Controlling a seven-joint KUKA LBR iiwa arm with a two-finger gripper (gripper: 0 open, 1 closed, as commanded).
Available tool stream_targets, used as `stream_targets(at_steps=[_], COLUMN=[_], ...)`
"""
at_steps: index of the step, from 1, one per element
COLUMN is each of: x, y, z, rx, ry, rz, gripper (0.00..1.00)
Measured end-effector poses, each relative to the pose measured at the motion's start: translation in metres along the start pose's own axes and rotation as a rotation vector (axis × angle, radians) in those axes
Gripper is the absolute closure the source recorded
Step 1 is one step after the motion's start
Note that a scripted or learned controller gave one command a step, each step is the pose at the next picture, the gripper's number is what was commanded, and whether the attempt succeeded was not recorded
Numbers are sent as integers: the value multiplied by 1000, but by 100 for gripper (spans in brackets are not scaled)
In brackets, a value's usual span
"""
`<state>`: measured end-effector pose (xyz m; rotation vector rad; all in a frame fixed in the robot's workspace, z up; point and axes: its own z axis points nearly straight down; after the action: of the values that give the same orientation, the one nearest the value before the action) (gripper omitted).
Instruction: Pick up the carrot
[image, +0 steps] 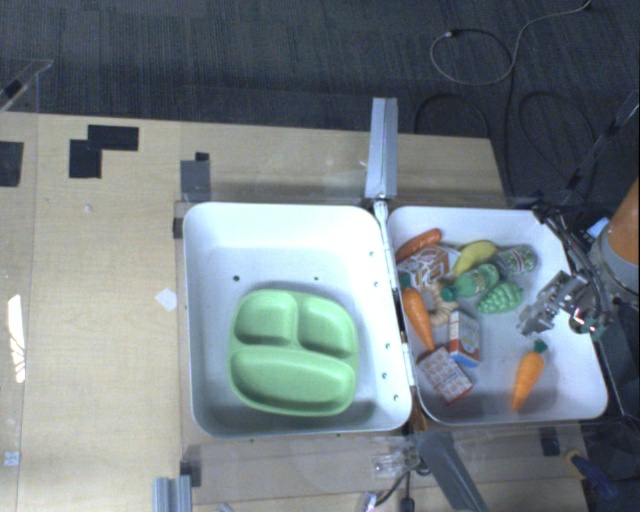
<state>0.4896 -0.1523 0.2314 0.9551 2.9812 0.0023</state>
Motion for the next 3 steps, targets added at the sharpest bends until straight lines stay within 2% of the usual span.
stream_targets(at_steps=[1, 2, 3], x=[0, -43, -32], y=[0, -20, -6], z=[0, 101, 142], rx=[0, 1, 1], ry=[1, 5, -3], rz=[1, -124, -218], gripper=[0, 0, 0])
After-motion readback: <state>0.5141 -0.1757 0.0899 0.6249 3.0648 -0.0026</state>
